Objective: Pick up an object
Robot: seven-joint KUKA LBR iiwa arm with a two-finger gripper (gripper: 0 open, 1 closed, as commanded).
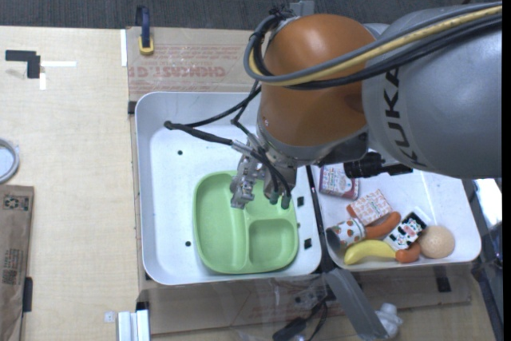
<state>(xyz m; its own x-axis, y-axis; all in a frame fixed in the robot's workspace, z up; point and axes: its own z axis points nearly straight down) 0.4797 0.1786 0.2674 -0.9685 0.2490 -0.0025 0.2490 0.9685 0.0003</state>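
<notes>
My jaws hang spread over the green divided plate in the left bin, gripping nothing; risk: fingers straddle the flat plate, slip off its shallow rim, close empty.

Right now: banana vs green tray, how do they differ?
The green tray lies in the left bin; the banana lies in the right bin. The tray is far bigger than the banana. The tray lies alone under the gripper; the banana is crowded among other items. Both lie flat.
</notes>
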